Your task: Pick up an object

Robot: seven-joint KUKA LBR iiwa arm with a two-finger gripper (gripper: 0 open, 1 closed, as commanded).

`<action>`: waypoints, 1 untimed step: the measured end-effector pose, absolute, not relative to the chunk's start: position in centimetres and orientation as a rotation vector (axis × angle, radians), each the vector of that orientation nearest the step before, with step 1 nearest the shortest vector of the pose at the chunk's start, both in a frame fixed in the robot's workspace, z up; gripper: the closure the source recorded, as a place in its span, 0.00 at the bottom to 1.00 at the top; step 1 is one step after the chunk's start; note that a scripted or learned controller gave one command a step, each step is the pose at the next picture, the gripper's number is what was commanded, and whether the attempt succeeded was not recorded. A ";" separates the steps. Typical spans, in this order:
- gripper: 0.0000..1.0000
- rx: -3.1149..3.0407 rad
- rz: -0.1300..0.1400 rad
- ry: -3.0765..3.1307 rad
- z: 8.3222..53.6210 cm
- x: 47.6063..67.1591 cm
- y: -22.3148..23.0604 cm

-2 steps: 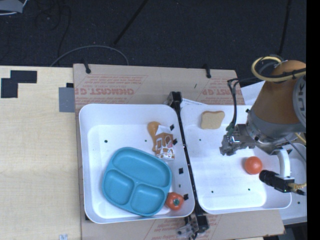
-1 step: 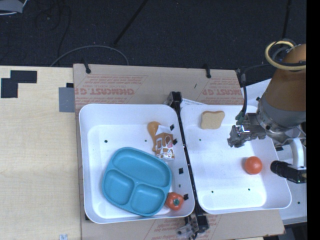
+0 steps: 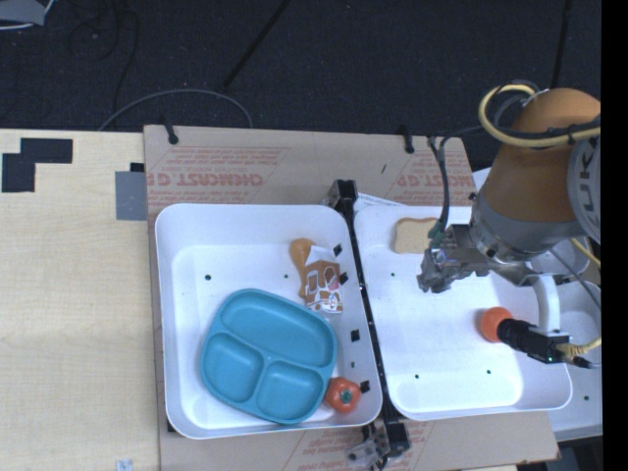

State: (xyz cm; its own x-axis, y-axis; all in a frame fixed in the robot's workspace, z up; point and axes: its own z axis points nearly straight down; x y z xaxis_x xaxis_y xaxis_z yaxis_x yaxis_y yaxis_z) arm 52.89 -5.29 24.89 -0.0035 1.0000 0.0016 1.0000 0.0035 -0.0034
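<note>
My gripper hangs over the right bin, near its upper middle, with the grey and orange arm behind it on the right. A tan, bread-like piece lies just up and left of the gripper, near the bin's back wall. An orange ball rests lower right of the gripper, beside a black part of the arm. I see nothing held in the gripper.
The left bin holds a blue divided plate, a small printed carton, a brown piece and a red tomato-like object. A black divider runs between the bins. Cables hang by the arm at right.
</note>
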 end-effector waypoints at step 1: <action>1.00 -2.214 0.005 -2.221 23.2 53.3 -0.5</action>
State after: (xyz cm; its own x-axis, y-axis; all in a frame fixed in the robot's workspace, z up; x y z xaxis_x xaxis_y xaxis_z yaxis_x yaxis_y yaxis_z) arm 53.31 -0.49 23.20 -0.0033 1.0000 0.0018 1.0000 0.0033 -0.0062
